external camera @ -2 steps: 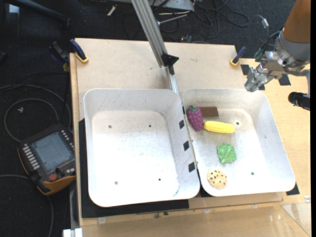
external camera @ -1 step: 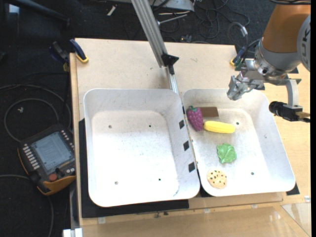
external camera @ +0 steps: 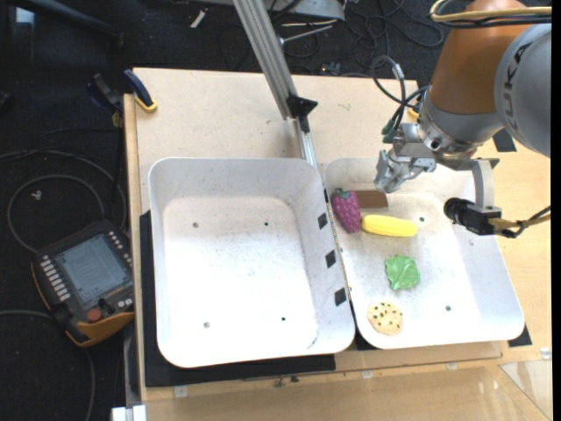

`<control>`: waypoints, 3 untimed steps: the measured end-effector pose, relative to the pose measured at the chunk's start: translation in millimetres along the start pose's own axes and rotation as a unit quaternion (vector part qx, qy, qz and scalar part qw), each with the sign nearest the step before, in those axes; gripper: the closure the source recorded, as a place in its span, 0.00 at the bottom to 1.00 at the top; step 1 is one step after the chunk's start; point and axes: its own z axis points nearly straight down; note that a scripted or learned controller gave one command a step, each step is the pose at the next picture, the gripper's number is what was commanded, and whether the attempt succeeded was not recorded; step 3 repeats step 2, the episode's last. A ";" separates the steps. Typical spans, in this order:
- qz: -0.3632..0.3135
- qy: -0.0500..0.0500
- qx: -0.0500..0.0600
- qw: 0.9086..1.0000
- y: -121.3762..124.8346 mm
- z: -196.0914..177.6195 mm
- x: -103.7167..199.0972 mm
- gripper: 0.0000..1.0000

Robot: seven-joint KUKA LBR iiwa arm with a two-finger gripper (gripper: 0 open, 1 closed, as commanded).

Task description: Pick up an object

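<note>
The right bin [external camera: 473, 305] holds a purple grape bunch [external camera: 347, 210], a brown block [external camera: 372, 200] just behind it, a yellow banana [external camera: 390, 226], a green leafy piece [external camera: 402, 272] and a round cookie [external camera: 385, 317]. My gripper [external camera: 390, 175] hangs over the bin's far part, just right of and above the brown block, its tips close above the bin floor. Nothing shows between its fingers.
The left bin [external camera: 166, 235] lies beside the right one, sharing a middle wall. A slanted metal pole [external camera: 272, 51] rises from the bench behind the bins. A black fitting [external camera: 469, 213] sticks out from the arm over the right bin's far right side.
</note>
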 end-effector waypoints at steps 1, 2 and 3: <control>0.000 0.000 -0.001 1.000 -18.4 -0.2 44.7 1.00; -0.001 0.000 -0.001 1.000 -33.3 7.6 107.4 1.00; -0.001 0.000 -0.001 1.000 -33.3 7.6 107.4 1.00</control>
